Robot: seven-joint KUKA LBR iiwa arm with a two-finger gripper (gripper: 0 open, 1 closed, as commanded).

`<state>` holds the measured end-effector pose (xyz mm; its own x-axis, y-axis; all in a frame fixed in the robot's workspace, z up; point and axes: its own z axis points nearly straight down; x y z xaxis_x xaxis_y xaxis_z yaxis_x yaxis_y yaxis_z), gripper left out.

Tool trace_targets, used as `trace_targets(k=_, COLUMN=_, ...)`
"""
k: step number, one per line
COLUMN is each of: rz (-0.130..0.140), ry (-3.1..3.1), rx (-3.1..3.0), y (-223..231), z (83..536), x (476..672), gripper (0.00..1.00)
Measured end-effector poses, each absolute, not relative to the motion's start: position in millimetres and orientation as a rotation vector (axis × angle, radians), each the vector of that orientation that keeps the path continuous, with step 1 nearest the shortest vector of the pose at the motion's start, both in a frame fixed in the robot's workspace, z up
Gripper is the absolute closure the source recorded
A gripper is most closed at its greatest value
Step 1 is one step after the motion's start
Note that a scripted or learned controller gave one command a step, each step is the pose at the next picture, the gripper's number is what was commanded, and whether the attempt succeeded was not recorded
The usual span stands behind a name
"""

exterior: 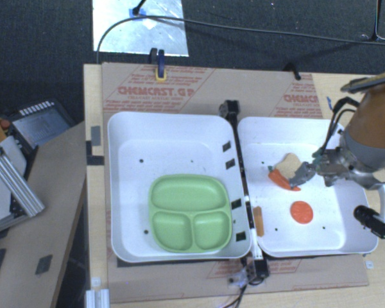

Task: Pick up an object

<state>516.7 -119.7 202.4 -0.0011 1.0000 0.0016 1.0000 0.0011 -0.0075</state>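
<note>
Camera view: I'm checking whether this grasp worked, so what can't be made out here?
- Hand: too small and blurred to tell open from shut, or holding anything.
- Carrot: its right end is hidden under the hand.
- Tan piece: partly covered; identity unclear.
- Arm: cut off by the right edge.

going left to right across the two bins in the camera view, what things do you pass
green divided plate → small orange stick at the bins' divider → orange carrot-like piece → round red-orange slice → hand

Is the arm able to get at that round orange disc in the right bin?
Probably yes. The disc lies flat in the right bin with bare floor around it, and the gripper sits just above it by the carrot.
</note>
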Motion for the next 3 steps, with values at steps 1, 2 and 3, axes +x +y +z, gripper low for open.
trace_targets(k=1, rz=-0.002, ry=-2.226, rx=-2.219, y=-120, z=206, x=518.9, gripper=0.0)
trace_targets(k=2, rz=0.003, ry=-2.22, rx=-2.218, y=-120, z=144, x=514.2, gripper=0.0)
trace_targets(k=3, rz=0.003, ry=-2.22, rx=-2.219, y=-130, z=94, x=515.7, gripper=0.0)
